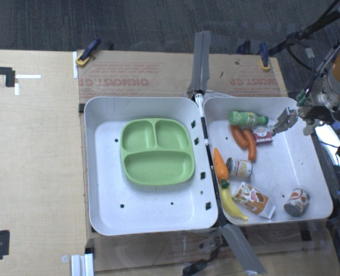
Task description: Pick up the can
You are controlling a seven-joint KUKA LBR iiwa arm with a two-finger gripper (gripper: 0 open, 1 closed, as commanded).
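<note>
My gripper [286, 121] is positioned over the upper right area of the right bin [315, 154], with the arm entering from the right edge. The fingers point down and to the left toward a small pink-and-white packet [263, 135]. I cannot tell whether the fingers are spread or closed; nothing is visible between them.

Contents of the right bin:
- A can [297, 202] with an orange-and-white label lies on its side in the lower right corner, well apart from my gripper.
- A second small can [239, 168] lies on its side near the bin's centre left, just beside a carrot [220, 164].
- A green bottle [247, 118] lies along the upper edge.
- Two sausages [246, 141] lie below the bottle, beside the packet.
- A banana [231, 203] and a juice carton [254, 200] occupy the lower left.

The left bin [101, 177] holds a green divided plate [157, 151], lying flat near its centre.
</note>
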